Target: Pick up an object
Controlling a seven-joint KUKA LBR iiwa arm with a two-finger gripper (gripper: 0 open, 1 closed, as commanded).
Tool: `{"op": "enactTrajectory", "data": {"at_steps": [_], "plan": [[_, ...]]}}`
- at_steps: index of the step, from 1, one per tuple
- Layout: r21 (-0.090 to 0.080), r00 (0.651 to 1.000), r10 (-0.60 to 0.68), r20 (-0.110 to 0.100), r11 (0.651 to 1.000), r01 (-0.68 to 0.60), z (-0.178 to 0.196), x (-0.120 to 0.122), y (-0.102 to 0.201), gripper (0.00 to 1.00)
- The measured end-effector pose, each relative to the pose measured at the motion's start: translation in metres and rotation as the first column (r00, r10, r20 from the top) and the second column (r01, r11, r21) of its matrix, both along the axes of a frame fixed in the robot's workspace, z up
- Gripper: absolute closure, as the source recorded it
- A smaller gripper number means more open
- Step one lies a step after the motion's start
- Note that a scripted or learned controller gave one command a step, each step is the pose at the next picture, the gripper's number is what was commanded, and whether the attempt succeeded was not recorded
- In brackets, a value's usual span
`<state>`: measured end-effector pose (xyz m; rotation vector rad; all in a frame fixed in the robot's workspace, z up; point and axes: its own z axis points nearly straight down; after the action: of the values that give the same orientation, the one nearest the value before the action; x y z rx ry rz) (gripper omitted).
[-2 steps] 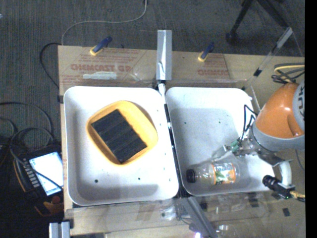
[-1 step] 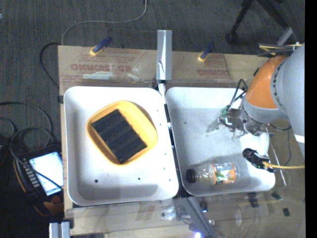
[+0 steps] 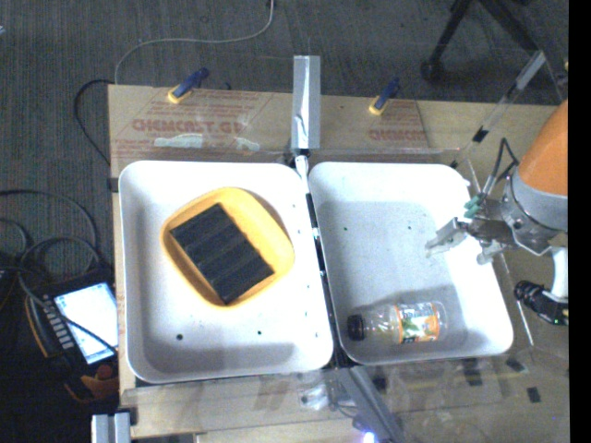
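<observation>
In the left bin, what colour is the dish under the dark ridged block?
Yellow-orange; the dish shows best in the camera view, beneath the black block.

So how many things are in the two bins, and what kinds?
Bowl with a black block in it: 1, in the left bin
Bottle: 1, lying in the right bin
Total: 2 things

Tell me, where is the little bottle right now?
The bottle lies on its side in the right bin, near that bin's front edge, below the tool.
</observation>
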<state>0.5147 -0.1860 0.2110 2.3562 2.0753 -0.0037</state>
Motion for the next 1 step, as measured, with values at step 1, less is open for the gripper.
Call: {"op": "enactTrajectory", "data": {"at_steps": [1], "plan": [[-0.003, 0.986, 0.164, 0.014, 0.986, -0.164, -0.1194, -0.0263, 0.0091, 0.0]]}}
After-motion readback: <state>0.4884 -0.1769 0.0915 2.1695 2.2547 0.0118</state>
